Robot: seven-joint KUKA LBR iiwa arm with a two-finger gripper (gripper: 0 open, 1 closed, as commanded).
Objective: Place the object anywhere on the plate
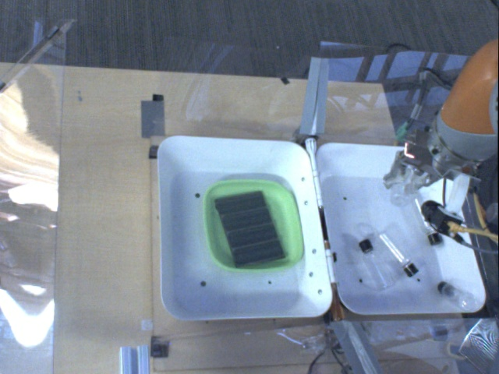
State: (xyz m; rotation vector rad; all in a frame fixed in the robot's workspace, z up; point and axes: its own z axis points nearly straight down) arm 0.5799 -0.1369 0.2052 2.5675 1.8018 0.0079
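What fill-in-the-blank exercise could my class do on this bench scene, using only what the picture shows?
1. The dark ridged block lies on the ____ plate.
2. That plate sits in the ____ bin as the camera sees it.
3. The arm's band above the wrist is coloured ____.
4. The small clear tubes with dark caps lie in the ____ bin.

Missing words: green; left; orange; right
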